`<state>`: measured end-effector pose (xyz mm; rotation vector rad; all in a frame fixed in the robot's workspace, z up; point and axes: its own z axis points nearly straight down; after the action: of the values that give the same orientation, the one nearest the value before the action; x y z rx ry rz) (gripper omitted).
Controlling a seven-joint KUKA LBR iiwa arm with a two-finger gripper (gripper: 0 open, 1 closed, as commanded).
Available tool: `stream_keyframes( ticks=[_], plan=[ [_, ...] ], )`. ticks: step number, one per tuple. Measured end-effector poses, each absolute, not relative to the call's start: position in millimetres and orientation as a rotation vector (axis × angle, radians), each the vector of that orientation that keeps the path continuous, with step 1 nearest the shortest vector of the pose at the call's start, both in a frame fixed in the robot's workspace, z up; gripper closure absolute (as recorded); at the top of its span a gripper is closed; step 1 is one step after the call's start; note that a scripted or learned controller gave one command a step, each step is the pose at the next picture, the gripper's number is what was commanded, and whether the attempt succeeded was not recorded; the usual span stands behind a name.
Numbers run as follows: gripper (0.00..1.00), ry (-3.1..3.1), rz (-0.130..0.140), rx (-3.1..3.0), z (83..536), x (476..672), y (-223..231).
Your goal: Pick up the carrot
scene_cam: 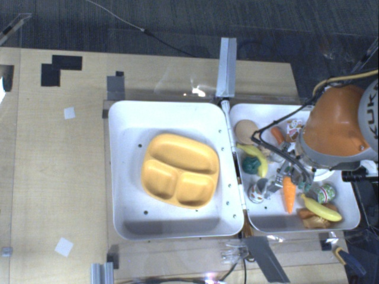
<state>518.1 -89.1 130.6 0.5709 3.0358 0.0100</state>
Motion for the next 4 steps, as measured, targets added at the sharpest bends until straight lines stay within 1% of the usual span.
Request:
stream_keyframes(
  ticks=[4],
  plan=[
    [0.00,3.003,0.012,0.680,129.8,520.1,-90.6]
  ],
)
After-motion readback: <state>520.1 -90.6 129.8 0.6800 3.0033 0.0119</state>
